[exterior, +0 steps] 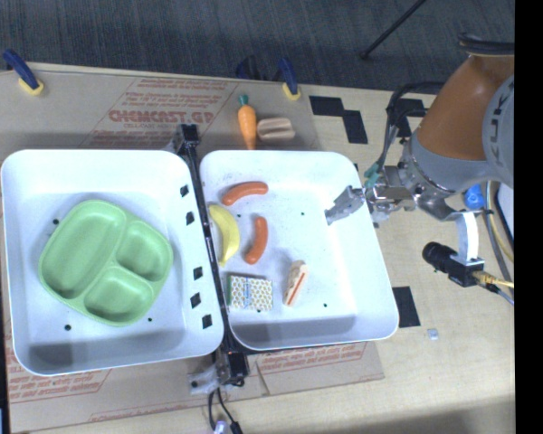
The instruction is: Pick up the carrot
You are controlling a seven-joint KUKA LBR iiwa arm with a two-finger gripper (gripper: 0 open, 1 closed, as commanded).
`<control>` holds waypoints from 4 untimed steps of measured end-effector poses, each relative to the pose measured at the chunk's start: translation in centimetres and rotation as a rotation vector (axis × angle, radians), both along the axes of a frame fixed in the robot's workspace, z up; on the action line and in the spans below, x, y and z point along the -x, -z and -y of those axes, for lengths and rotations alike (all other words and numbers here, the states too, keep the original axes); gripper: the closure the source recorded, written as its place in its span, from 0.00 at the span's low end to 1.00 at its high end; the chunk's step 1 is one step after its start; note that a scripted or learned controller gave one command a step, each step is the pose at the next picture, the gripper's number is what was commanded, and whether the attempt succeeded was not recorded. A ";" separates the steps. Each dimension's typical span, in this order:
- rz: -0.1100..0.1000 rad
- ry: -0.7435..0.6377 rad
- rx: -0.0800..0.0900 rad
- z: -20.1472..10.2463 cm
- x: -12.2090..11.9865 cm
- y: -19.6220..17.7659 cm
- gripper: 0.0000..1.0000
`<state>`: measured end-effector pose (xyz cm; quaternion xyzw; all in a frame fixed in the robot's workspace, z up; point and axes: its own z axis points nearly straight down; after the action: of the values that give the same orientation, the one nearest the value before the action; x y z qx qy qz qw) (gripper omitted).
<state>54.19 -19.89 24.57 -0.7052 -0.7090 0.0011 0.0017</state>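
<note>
The carrot (pixel 246 125) lies on the desk (pixel 434 360) just beyond the far edge of the right bin (pixel 366 242), beside a small bun (pixel 275 130); nothing grips it. The pincer (pixel 344 204) hangs over that bin's right edge; whether it is open or closed cannot be told.

The carrot (pixel 246 123) lies on the counter (pixel 434 351) above the right bin (pixel 366 242), beside a bun (pixel 275 130); the pincer (pixel 344 204) hovers at that bin's right edge.
</note>
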 end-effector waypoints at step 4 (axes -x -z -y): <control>-0.002 1.371 0.004 -11.2 -10.6 -6.5 0.00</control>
<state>64.77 -8.70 31.12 -0.9948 -0.1022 0.0016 0.0011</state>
